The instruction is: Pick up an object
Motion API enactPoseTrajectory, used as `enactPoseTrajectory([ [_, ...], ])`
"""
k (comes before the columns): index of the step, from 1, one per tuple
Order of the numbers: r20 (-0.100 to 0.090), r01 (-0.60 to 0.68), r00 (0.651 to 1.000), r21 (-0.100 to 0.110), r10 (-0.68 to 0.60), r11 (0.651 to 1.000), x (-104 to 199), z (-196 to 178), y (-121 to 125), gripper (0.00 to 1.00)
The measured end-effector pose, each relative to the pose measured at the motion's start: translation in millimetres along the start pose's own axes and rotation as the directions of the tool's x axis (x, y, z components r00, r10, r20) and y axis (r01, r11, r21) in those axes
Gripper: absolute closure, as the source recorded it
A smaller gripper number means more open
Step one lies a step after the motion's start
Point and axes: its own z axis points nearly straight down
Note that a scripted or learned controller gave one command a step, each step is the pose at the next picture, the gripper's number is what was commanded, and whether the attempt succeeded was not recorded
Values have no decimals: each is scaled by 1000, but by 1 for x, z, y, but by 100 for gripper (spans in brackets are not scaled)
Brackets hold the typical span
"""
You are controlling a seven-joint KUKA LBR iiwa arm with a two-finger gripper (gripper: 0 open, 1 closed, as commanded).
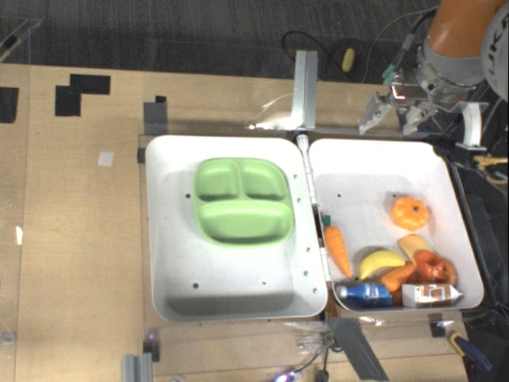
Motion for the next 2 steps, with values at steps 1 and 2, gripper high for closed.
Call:
enactPoseTrajectory([
  [1,2,81,997,-2,-81,997,-4,-56,-27,0],
  [2,0,177,984,2,-177,984,-39,80,-60,0],
])
